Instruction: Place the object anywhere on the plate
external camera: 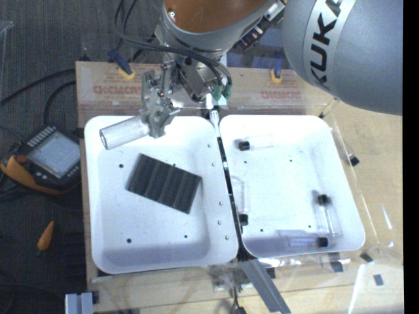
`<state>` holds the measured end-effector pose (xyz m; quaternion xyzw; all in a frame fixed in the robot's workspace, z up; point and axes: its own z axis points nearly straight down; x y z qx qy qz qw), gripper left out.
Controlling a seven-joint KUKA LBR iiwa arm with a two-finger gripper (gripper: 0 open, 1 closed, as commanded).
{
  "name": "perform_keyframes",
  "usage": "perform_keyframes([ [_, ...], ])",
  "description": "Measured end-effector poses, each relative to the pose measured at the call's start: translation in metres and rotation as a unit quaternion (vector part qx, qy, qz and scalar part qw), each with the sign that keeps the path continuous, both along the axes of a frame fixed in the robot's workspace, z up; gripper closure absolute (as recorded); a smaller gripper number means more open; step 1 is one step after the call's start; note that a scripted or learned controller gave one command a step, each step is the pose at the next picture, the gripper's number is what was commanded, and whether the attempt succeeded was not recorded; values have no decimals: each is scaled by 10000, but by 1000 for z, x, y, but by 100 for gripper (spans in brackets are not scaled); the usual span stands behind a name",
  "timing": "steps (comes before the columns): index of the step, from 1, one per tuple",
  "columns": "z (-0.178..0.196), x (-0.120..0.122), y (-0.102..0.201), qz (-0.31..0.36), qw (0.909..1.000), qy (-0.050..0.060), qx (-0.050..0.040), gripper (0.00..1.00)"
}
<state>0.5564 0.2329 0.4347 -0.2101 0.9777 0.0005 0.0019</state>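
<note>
Tool (156, 120) low over the left bin's far edge, wrist bent down.

floor: dark grey carpet (39, 38); bench: pale wood (386, 175); pendant (49, 157) left

pendant (51, 159) left on floor | orange tool (44, 235) below | clear tubes (325, 216) in R bin (288, 126)

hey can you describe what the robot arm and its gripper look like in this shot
The arm is a thick, rounded grey shell with black KUKA lettering on its side, and a glossy orange band sits above the wrist. Black cables loop beside that band. The gripper below is bare silver-grey metal with small mechanical parts and a spot of green.
</note>
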Motion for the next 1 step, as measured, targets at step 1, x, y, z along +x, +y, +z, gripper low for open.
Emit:
perform_keyframes([
  [1,-65,65,0,661,9978,8,-3,100],
])
